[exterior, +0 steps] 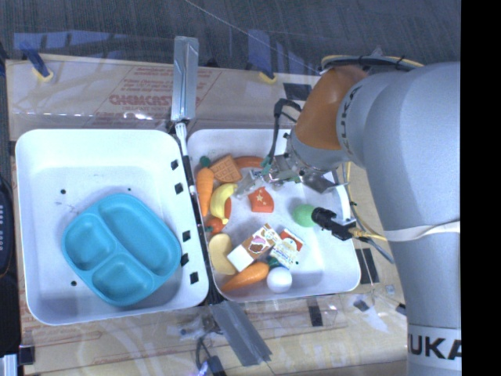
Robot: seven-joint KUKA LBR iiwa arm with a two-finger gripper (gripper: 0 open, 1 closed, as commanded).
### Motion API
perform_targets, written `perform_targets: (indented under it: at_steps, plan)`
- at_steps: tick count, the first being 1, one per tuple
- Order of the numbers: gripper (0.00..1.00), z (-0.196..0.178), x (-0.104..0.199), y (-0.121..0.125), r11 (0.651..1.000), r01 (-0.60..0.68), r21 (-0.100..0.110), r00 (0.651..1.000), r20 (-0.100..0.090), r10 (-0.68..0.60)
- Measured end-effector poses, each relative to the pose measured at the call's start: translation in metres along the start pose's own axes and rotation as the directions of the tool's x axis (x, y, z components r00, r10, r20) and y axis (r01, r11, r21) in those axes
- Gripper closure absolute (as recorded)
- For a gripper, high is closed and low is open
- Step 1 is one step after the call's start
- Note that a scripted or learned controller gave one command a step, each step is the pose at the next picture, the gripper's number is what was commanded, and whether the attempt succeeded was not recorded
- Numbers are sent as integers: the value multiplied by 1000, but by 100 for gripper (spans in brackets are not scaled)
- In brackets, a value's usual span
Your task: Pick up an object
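My gripper hangs low in the upper middle of the right bin, reaching in from the right under the orange-banded wrist. It sits just above a red wedge-shaped toy, right of a brown waffle square and a yellow banana. An orange carrot lies along the bin's left wall. Nothing is visibly held.
Further toys lie in the right bin: a green ball, two small printed cartons, a white egg, a second carrot and a pale bread slice. The left bin holds a blue divided plate.
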State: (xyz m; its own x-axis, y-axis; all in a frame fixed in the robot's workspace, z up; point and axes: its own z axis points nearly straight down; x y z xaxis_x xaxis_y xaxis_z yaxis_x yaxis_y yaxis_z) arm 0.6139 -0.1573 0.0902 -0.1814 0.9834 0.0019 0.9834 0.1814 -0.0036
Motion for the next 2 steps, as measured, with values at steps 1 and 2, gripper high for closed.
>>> perform_targets:
  at_steps: [1,2]
  plan:
    - [0,0,26,-29,997,72,1,997,-1,-72]
    - [0,0,47,-69,990,143,1,990,-1,-143]
